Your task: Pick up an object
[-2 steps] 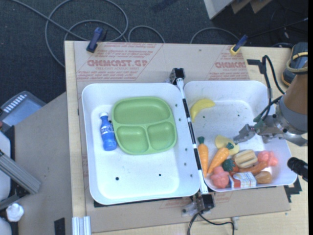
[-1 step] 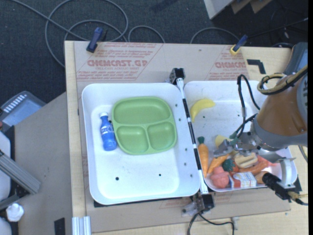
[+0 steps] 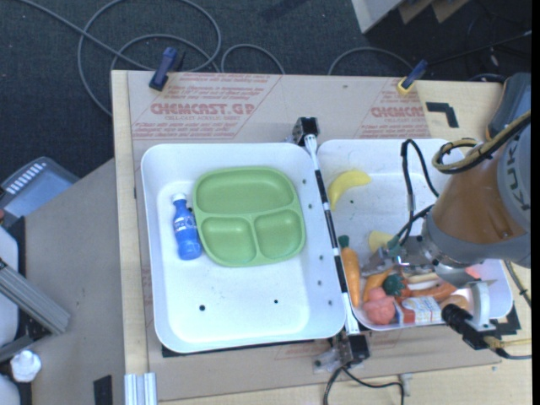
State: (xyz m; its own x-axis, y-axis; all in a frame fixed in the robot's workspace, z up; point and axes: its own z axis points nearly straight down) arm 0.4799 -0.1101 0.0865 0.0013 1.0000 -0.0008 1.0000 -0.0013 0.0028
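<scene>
Overhead view of two white bins on the bench. The left bin [image 3: 169,310] carries a green tray [image 3: 249,215] toward its far edge, with a blue bottle [image 3: 186,227] just beside the tray on the side away from the divider. The right bin [image 3: 380,159] holds a banana [image 3: 348,184] near its far-left corner and a crowded pile at its near edge: a carrot [image 3: 350,274] lying along the divider, a pink fruit [image 3: 380,310], and other small items too jumbled to name. The arm [image 3: 477,209] reaches down over this pile; the gripper [image 3: 396,256] sits low among it, and whether the claw is released or clenched cannot be told. Risk: in such crowding the claw may catch two items, or wedge one against the bin wall and slip off.
</scene>
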